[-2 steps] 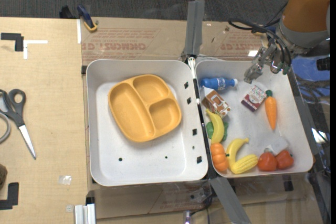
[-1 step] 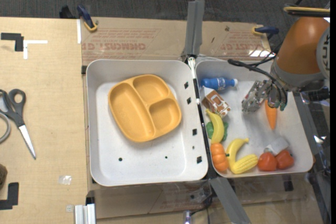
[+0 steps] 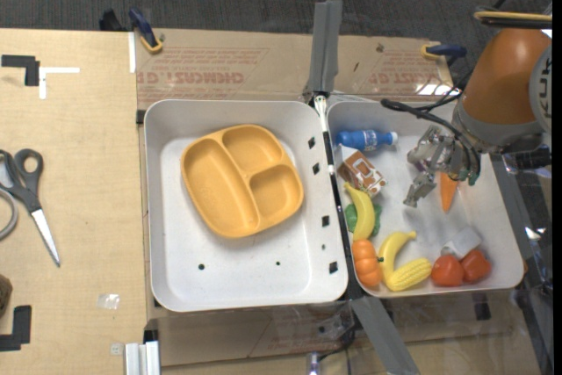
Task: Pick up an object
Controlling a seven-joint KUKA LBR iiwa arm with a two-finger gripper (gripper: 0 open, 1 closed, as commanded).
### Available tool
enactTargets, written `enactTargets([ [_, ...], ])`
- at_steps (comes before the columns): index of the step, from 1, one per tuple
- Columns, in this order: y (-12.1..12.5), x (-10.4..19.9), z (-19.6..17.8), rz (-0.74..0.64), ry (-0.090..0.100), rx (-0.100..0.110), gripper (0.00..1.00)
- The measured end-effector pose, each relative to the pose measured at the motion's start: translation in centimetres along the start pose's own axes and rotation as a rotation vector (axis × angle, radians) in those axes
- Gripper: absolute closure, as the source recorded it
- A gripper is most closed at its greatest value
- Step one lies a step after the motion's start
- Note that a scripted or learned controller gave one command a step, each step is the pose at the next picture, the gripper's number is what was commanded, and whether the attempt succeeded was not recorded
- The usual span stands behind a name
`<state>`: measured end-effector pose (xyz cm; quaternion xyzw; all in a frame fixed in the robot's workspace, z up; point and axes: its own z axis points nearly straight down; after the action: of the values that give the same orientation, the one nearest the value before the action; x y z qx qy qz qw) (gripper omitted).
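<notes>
The gripper (image 3: 428,176) hangs over the right bin (image 3: 505,215), just beside an orange carrot (image 3: 449,191); whether its jaws are apart I cannot tell. The carrot looks light, stiff and smooth, probably slippery; taking it across the thick middle seems safest.

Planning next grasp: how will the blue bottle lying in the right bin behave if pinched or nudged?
The blue bottle lies on its side, so a nudge probably rolls it. It looks like small smooth plastic: likely light and somewhat slippery. Its round body may squirt out of a pinch.
</notes>
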<state>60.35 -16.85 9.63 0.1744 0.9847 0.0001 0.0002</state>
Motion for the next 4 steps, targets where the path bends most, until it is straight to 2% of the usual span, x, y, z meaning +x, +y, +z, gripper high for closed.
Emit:
enactTargets([
  [1,0.0,-0.1,-1.0,0.0,-0.005,-0.001,1.0],
  [2,-1.0,-5.6,-0.8,-0.009,-0.009,-0.001,1.0],
  [3,-5.4,4.5,-0.6,0.18,-0.018,-0.003,1.0],
  [4,-5.3,4.6,-0.4,0.179,-0.016,-0.003,0.0],
])
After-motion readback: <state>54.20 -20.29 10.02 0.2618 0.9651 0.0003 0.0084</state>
